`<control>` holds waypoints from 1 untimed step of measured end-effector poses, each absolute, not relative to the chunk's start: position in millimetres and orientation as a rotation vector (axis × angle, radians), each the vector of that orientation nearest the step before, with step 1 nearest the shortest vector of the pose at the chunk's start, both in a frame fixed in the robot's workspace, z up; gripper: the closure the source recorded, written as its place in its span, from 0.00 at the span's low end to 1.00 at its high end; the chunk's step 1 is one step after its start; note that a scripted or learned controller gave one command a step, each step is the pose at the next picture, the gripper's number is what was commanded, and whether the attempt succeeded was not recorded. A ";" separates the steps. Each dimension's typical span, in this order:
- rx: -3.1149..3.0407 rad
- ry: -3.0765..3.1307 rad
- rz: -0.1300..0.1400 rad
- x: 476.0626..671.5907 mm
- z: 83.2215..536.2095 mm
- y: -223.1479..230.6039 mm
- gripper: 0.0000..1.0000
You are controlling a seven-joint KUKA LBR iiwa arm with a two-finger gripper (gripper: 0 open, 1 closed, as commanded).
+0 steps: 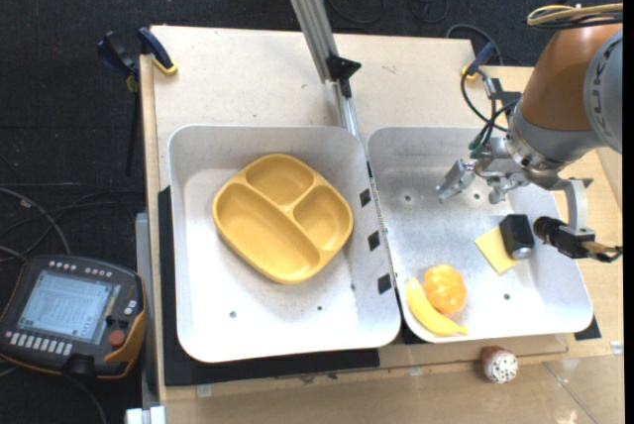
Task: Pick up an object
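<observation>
Yellow and orange pieces are gathered in the near part of the shallow right white bin (555,305). A yellow curved banana (427,312) is laid by the near-left corner, a round orange fruit (444,286) is seated against its inner curve, and a flat yellow square (490,252) is set a little further right. The metal two-finger gripper (466,182) is held over bare floor in the far-left part of that bin, well apart from all three. Nothing is seen in it, and whether it is spread or pressed together cannot be told from this slant.

No pick is judged to have been made yet. If the gripper were lowered where it hangs, only bare floor would be met. If the banana were chosen, the fruit touching it could be knocked and rolled, and the nearby bin wall could block one side of the approach. The thin square could be slid along rather than lifted, since little edge is offered.

The banana's long axis is run diagonally. One end is pointed towards the divider shared with the left white bin (198,313), where a yellow three-compartment plate (284,214) is kept. The other end is pointed towards the near rim and rightwards. A grasp across its narrow width would probably be needed.
</observation>
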State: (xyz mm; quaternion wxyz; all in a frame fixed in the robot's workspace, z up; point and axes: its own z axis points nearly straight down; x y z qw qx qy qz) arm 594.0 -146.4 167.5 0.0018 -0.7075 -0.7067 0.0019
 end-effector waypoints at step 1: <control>-2.217 -2.218 0.006 591.5 105.5 -138.6 0.00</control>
